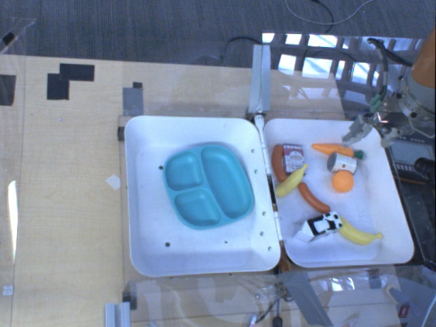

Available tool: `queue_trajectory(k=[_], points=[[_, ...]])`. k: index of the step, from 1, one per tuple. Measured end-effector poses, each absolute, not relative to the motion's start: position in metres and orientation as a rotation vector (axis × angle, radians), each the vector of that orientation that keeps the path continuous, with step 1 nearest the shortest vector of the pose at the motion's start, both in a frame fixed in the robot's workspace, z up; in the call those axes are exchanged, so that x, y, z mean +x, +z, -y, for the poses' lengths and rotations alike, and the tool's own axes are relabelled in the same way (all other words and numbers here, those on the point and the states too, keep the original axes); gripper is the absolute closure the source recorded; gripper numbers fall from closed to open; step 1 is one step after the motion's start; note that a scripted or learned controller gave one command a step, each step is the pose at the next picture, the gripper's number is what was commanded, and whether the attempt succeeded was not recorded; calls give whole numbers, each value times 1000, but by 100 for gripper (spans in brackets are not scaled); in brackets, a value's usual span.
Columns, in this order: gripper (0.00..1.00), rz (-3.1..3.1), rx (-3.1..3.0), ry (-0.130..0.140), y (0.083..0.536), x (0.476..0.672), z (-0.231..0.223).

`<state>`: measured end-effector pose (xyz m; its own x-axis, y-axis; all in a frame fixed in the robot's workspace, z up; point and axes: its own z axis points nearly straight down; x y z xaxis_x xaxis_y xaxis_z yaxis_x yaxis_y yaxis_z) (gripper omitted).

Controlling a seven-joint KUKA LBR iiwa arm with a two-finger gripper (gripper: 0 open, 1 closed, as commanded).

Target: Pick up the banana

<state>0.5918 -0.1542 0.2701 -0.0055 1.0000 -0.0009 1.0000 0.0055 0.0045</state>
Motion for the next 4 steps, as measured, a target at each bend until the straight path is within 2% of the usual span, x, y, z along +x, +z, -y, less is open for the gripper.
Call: queue_trajectory(k=[1, 2, 3, 4], points=[[0, -2216, 2224, 3, 107, 534, 162], [0, -2372, 2038, 13, 90, 496, 184], [100, -2373, 2031, 21, 102, 499, 182], [100, -2107, 2324, 5, 204, 556, 153]])
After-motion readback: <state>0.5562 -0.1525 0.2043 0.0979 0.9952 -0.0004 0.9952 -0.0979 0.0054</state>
